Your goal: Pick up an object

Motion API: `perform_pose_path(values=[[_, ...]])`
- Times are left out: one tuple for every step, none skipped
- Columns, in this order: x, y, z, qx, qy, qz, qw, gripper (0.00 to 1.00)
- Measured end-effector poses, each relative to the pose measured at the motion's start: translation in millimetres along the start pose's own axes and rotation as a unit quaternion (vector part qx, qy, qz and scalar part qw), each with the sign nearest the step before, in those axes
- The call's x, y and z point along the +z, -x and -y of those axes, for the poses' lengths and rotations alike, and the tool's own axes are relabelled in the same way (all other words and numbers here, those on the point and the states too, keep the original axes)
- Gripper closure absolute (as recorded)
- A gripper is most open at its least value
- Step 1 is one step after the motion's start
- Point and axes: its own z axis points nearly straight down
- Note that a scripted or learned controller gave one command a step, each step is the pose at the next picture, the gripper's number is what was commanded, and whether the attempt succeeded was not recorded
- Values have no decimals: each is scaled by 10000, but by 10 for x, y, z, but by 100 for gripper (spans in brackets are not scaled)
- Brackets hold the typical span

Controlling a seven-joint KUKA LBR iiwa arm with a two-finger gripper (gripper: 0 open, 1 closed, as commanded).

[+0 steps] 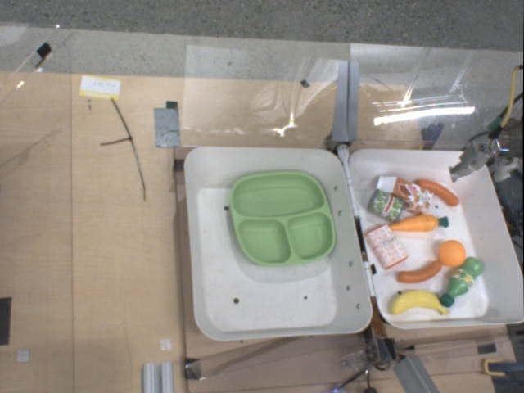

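The tool [471,164] shows at the right edge of the frame, a little above the middle, over the upper right corner of the right bin [483,219]. It is small and partly cut off, so I cannot tell whether it is apart or together, and nothing can be seen held in it. It hangs just right of the upper sausage [436,191], but whether they touch I cannot tell.

The left bin [213,301] sits in the middle of the frame on the desk [82,244]. In it lies a green tray [283,217] with three compartments, placed toward the bin's upper half.

The right bin holds the objects to pick. Near its upper left are a green carton [385,205] and a red-and-white pack [412,195], close beside each other. Below them lies a carrot [417,224], pointing left to right. Under that, at the left, is a pink box [386,246]. An orange [451,254] sits right of centre, with a second sausage [419,272] just lower left of it. A green bottle [462,277] lies tilted at the lower right, and a banana [417,303] lies along the bottom edge.
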Motion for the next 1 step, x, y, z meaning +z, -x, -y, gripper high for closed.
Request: perform_pose_path(values=[[1462,-154,16,-847,-12,-6,9964,0]])
